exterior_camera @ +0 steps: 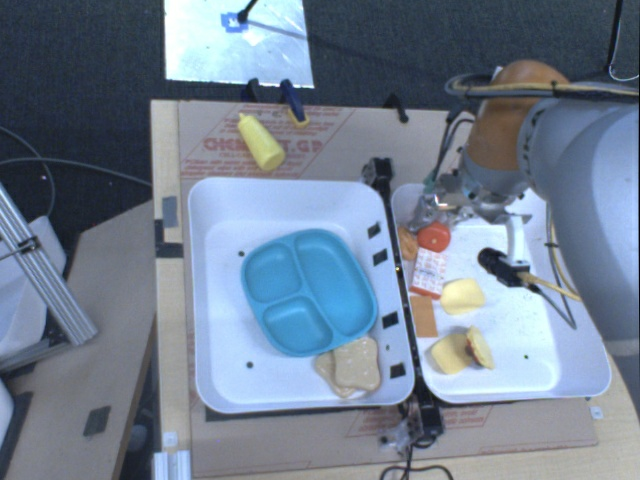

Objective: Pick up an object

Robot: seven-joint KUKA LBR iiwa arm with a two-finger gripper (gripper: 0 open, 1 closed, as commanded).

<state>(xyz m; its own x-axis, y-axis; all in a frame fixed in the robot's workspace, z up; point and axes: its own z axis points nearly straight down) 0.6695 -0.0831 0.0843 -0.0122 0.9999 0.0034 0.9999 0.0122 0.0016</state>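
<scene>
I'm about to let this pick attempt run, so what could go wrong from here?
1. The gripper sits over the red round piece, tight against the right bin's wall, so the fingers may hit that wall.
2. The red-and-white packet and orange strip lie close by; a descent could nudge them.
3. A round piece may well roll out of the grasp.

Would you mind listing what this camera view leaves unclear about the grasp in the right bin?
- Gripper: finger state unreadable; the wrist's bulk and small scale mask it.
- Red object: contact with the gripper cannot be judged.
- Right bin: its far corner is covered by the arm.
- Toast-like piece: partly under the blue tray.
</scene>
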